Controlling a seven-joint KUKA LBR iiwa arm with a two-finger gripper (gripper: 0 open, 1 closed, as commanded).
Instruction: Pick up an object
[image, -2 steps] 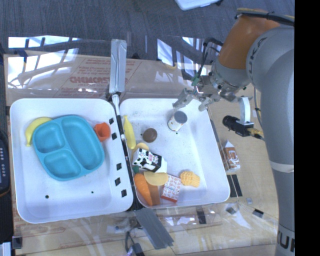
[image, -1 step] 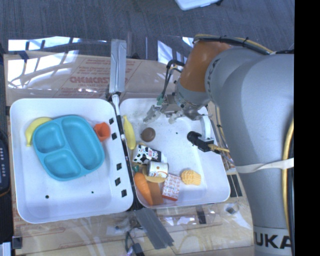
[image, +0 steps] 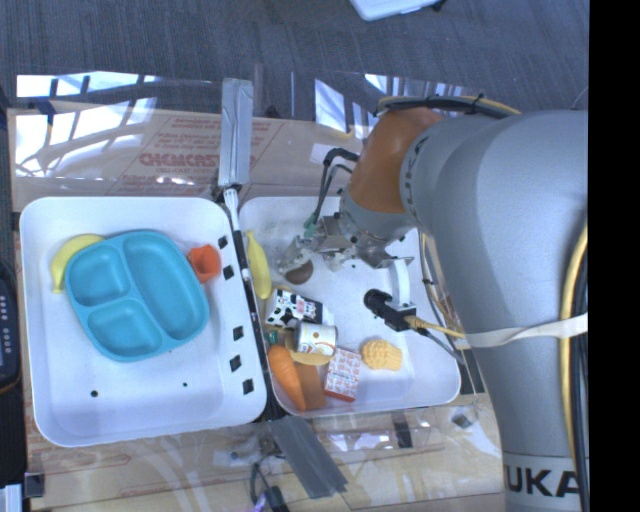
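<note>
While your grey arm (image: 480, 190) leans over the right bin (image: 440, 375), its claw (image: 318, 240) hangs low beside a small brown object (image: 298, 271) — likely the target — but you cannot tell whether the claw is open or closed.

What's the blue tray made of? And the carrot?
The blue tray looks like hard plastic: one smooth, even-coloured piece with moulded compartments and a faint sheen. The carrot is probably a plastic toy, since it is smooth and uniformly orange, though that's hard to confirm.
</note>
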